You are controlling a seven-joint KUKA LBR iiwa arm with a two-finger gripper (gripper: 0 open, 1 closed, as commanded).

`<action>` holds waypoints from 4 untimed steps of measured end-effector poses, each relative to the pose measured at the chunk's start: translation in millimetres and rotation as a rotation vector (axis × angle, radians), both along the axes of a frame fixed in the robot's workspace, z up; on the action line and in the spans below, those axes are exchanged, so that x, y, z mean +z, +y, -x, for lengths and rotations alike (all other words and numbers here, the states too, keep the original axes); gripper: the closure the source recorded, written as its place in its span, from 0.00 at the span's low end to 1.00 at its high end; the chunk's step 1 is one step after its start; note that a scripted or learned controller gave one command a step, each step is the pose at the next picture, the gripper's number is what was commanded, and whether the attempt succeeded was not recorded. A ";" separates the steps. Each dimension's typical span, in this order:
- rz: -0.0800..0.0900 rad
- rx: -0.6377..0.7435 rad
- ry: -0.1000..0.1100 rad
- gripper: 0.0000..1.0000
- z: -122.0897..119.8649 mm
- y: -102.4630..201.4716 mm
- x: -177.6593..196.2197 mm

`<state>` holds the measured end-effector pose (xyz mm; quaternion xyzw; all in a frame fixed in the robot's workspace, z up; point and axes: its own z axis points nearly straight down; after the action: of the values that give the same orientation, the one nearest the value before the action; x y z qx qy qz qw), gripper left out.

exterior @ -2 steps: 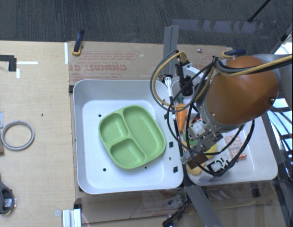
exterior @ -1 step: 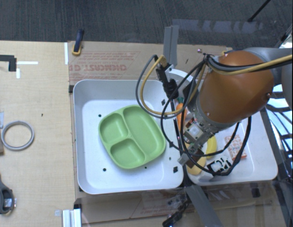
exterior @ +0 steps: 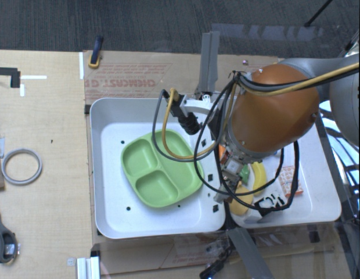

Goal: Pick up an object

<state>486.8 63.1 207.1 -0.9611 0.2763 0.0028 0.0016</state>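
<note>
Hanging over the right bin, the arm hides the end effector, so can't tell its state; banana underneath, green plate at 9 o'clock.

On the bench left of the bins we see a tape roll, scissors and a clamp.

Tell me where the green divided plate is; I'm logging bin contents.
The green divided plate lies in the left bin in the camera view, toward its right side, just left of the arm's orange band.
</note>
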 end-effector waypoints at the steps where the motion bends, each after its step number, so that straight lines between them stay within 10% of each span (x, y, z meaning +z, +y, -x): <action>1: -0.001 0.355 -0.001 1.00 -16.9 8.9 2.3; 4: -0.010 0.345 0.007 1.00 2.8 -11.3 -1.7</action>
<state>484.0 51.8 205.5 -0.9942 0.1071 0.0078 0.0047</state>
